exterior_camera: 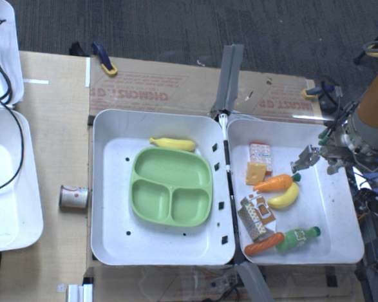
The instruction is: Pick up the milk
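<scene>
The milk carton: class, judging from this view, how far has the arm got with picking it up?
Done: nothing yet; the milk carton lies in the right bin, beside a cheese block. In hand: the gripper hovers to the carton's right, apart from it. Left: reaching it, grasping and lifting.

A pale wooden table (57, 93) fills most of the view, with a sheet of brown cardboard (161, 90) bearing red lettering laid across its far part. Beyond the table lies dark grey carpet floor (185, 18). Blue clamps (104, 58) grip the cardboard's far edge. The light is even and soft.
</scene>
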Motion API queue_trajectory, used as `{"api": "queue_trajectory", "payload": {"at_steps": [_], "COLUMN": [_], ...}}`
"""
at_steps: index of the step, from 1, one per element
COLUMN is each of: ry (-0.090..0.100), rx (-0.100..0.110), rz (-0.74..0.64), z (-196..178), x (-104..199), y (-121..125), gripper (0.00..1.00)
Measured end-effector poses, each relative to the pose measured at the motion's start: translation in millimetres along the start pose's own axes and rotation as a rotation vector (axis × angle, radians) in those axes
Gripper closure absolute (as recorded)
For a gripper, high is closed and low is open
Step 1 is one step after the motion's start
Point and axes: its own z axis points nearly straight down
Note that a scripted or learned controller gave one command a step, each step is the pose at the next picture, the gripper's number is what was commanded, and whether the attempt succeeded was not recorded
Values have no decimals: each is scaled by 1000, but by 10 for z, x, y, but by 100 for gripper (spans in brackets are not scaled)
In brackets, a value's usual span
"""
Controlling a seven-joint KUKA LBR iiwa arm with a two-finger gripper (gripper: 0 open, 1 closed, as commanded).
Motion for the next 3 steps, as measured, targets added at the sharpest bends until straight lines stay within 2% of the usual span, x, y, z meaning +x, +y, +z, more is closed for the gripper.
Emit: {"api": "queue_trajectory", "payload": {"at_steps": [1, 2, 3], "ry": [1, 0, -1], "rx": [0, 0, 2], "rz": [31, 78, -60], "z": [920, 249, 251], "x": [235, 873, 2020], "y": [-578, -139, -435], "gripper": [0, 0, 0]}}
